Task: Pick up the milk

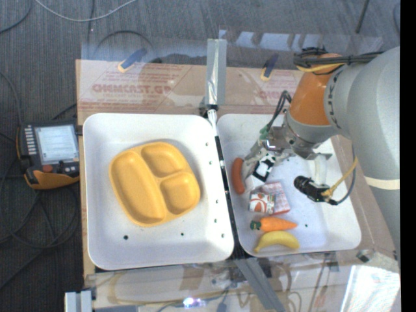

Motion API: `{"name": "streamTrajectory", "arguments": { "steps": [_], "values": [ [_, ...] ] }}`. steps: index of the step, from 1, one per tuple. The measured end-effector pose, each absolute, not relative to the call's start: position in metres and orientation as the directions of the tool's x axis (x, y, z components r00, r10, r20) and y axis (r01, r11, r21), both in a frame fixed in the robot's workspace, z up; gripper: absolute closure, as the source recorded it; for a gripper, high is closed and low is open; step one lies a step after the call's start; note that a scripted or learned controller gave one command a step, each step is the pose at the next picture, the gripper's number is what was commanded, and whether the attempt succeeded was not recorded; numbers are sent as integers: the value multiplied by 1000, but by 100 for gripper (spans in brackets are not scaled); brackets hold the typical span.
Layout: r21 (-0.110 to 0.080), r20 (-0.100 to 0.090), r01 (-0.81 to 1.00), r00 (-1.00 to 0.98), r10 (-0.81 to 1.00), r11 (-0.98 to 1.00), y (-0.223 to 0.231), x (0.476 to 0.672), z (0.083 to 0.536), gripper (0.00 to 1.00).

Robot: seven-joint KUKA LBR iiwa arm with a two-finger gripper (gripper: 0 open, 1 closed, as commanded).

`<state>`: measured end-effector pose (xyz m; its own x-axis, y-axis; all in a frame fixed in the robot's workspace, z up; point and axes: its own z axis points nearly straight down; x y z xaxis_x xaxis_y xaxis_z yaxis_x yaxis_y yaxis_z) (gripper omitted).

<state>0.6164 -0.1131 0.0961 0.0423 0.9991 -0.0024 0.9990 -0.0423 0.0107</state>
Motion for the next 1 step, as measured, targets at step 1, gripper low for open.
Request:
{"name": "streamTrajectory", "arguments": {
  "steps": [1],
  "values": [
    [-6,0,994,-107,994,107,-48,568,180,100]
  ]
}}
